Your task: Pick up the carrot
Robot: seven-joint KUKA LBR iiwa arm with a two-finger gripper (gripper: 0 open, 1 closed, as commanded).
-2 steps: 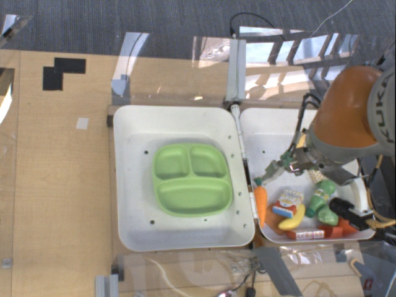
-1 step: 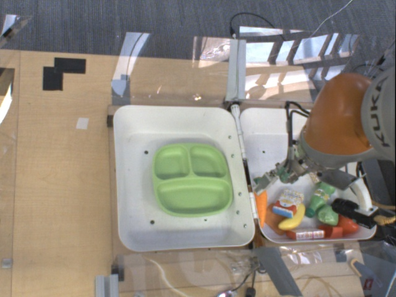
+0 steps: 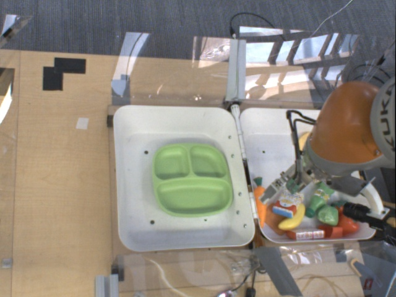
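Observation:
The carrot (image 3: 261,206) is orange with a green leafy top. It lies along the left wall of the right bin (image 3: 266,135), near that bin's front left corner. The gripper (image 3: 292,183) hangs below the arm's orange band (image 3: 346,125), low over the pile of toy food. It is just right of the carrot's upper end. Nothing shows clearly between it and the carrot, and the wrist hides part of the pile.
A yellow banana (image 3: 291,220), a green pepper (image 3: 328,215), red pieces (image 3: 344,228) and a small red, white and blue item (image 3: 285,210) crowd the right bin's front. The left bin (image 3: 133,166) holds a green divided plate (image 3: 192,179).

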